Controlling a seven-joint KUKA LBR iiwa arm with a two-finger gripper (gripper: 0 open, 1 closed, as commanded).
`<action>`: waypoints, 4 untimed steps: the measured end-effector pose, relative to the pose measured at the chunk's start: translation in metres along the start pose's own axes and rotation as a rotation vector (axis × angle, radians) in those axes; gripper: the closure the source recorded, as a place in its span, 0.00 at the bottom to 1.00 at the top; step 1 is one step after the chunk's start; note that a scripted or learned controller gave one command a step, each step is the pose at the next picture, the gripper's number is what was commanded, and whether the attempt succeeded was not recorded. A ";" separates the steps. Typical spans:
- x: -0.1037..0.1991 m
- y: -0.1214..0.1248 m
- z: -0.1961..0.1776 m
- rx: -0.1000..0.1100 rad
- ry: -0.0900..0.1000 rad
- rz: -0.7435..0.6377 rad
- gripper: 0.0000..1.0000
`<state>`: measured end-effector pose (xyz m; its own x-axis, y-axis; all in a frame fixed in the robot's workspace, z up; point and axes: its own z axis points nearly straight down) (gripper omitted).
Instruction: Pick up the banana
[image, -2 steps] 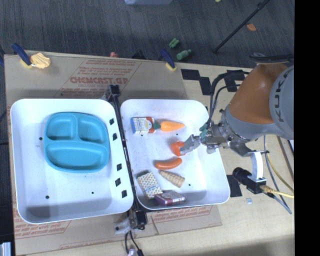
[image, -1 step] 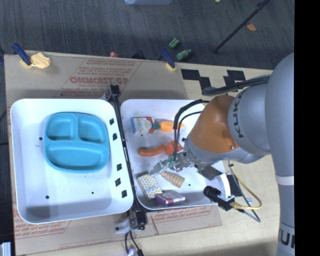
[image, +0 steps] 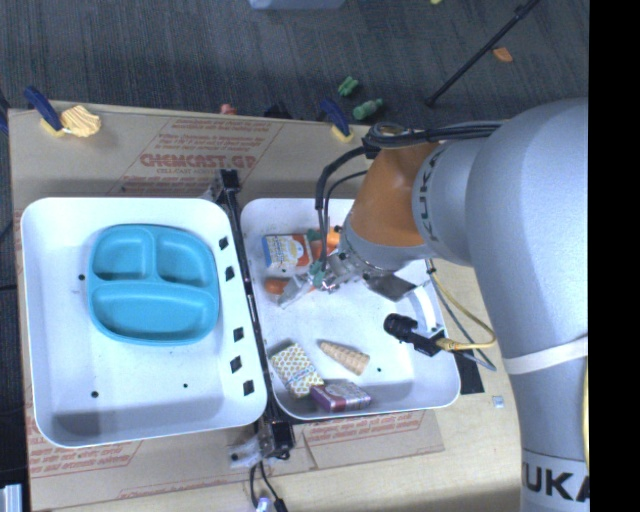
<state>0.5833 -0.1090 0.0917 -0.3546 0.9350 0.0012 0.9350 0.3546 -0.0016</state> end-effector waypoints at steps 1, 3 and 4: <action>0.001 -0.021 0.000 0.002 0.000 -0.504 0.00; 0.005 0.004 0.000 0.001 0.001 -1.360 0.00; 0.073 0.031 -0.102 -0.003 -0.006 -1.316 0.00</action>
<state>0.5865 -0.0300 0.1939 -0.9942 -0.1076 -0.0044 -0.1076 0.9942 -0.0005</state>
